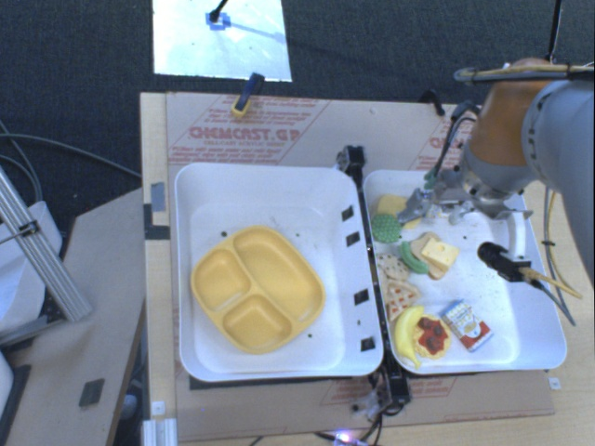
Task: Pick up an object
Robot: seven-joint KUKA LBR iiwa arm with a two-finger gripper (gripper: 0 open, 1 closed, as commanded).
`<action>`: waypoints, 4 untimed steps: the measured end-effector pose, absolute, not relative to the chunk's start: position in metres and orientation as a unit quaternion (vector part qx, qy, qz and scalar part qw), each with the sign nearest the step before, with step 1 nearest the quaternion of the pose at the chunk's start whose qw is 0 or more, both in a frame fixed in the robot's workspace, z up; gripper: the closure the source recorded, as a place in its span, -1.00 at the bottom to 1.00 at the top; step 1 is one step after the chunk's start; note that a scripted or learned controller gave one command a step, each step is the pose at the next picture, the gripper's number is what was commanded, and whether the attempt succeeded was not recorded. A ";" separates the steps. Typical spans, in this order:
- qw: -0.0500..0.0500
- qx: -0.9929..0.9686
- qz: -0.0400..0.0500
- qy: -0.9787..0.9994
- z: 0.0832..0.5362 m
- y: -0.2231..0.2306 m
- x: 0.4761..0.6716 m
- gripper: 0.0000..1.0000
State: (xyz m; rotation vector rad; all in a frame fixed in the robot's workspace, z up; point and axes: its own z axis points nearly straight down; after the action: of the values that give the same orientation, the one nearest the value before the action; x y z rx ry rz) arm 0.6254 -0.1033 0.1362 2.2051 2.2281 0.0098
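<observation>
Yellow toy wedge (390, 204) is lying in the right bin (530, 328), in its far corner by the wall shared with the left bin (279, 203). I'm taking it as the likely target, since the gripper (416, 210) is hovering just beside it, on the side away from that wall. The gripper's spread isn't readable from this angle, so I cannot tell wide or narrow; nothing is visibly held. A green round toy (386, 229) is sitting right at the wedge's near side, contact unclear. A sandwich-like block (435, 254) is resting near the bin's middle, with a waffle piece (398, 284) along the shared wall. A banana (405, 334), a red berry toy (431, 335) and a small carton (465, 324) are lying toward the near edge. A yellow divided plate (218, 277) is sitting in the left bin. To do this well, I'm judging the gripper needs shifting toward the shared wall until centred over the wedge. Then it should drop straight, avoid the wall and the green toy, and close across the wedge's narrower side. Corner crowding is the main risk.
</observation>
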 end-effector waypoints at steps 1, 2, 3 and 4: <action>0.004 0.707 0.003 0.708 0.086 -0.114 0.586 -1.00; 0.007 0.707 0.003 0.707 0.089 -0.120 0.526 -1.00; 0.010 0.707 0.004 0.707 0.100 -0.121 0.529 1.00; 0.003 0.704 0.003 0.710 0.230 -0.056 0.515 1.00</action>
State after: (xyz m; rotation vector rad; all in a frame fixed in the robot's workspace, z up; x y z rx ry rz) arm 0.5148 -0.0556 0.2304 2.2072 2.2285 0.0100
